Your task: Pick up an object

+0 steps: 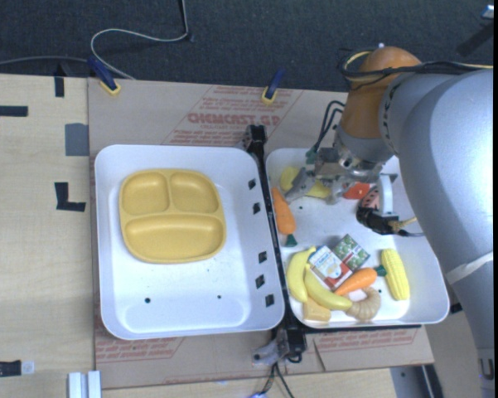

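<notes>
My gripper (316, 186) hangs low over the back of the right bin (423, 301), its fingers spread on either side of a yellow piece (313, 191) lying there. A red piece (360, 192) sits just right of the fingers. An orange carrot (283, 214) lies along the bin's left wall. At the bin's front lie a banana (302, 282), a small green and red carton (338, 258), a second carrot (355, 281), a corn cob (395, 274) and a tan piece (365, 307). Nothing is lifted between the fingers.
The left bin (116, 297) holds a yellow divided plate (172, 215). A black divider with clips (263, 222) runs between the bins. The grey arm (447, 156) covers the right side of the view. A cable (132, 36) loops behind the bench.
</notes>
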Motion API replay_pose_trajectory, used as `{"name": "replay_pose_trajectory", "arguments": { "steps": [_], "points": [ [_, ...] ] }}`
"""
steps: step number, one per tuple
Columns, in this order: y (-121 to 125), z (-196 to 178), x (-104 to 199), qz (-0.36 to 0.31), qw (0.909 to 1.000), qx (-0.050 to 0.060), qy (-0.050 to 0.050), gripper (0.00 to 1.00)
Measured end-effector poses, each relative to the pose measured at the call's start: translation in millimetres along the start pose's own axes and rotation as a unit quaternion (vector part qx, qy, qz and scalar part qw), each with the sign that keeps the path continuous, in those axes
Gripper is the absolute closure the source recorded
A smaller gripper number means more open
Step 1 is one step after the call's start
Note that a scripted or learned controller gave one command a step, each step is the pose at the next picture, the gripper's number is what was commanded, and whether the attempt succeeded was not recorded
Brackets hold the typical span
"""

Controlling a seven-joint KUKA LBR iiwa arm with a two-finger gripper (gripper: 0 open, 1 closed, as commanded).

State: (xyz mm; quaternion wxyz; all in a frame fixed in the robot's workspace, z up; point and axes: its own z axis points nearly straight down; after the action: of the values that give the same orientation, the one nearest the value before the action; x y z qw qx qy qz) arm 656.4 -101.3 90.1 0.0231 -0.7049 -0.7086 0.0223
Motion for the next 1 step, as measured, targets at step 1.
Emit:
{"name": "replay_pose_trajectory", "arguments": {
  "steps": [1],
  "points": [
    [-0.7,-9.3,0.9,0.000,1.0000,0.001,0.000,1.00]
  ]
}}
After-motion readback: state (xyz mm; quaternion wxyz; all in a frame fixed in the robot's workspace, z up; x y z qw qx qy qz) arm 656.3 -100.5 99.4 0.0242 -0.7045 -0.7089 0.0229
